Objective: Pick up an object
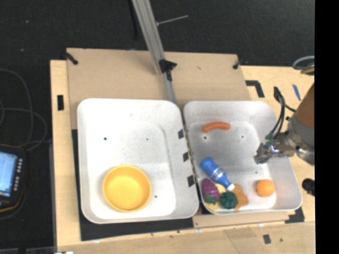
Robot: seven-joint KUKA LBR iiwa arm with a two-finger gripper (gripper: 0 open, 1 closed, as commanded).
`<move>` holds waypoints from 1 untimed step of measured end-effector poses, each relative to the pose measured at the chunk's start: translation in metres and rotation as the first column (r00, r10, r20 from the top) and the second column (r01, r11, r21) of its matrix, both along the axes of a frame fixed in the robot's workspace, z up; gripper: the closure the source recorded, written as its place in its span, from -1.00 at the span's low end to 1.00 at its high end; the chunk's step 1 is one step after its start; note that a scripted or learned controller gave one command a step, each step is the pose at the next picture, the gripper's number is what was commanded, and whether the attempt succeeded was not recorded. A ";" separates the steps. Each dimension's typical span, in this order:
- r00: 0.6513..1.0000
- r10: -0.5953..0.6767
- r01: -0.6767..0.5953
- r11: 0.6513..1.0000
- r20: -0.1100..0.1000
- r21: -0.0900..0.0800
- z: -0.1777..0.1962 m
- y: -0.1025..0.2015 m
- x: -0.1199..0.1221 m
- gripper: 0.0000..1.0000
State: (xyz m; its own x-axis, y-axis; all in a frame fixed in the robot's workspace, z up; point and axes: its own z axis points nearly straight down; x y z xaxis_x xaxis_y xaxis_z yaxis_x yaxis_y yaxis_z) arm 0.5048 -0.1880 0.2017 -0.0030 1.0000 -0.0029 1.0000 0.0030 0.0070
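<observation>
The right bin (pixel 233 115) holds an orange sausage-shaped piece (pixel 216 126) near its far side and a blue bottle with a white cap (pixel 216 173) near the middle. A purple item (pixel 210 189), a green item (pixel 229 200) and an orange-tan piece (pixel 241 193) crowd the near edge on a yellow patch. An orange ball (pixel 265 188) lies at the near right. My gripper (pixel 263 155) hangs low over the right side of this bin, above and just beyond the orange ball, with nothing seen between its fingers.
The left bin (pixel 127 126) holds a yellow bowl (pixel 126 187) at its near left. A grey metal pole (pixel 151 30) slants down from the top to the bins' far edge. A tablet (pixel 8 176) with cables lies off the bench at the left.
</observation>
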 end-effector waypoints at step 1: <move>1.000 0.001 -0.001 1.000 0.002 -0.001 0.060 0.005 0.008 1.00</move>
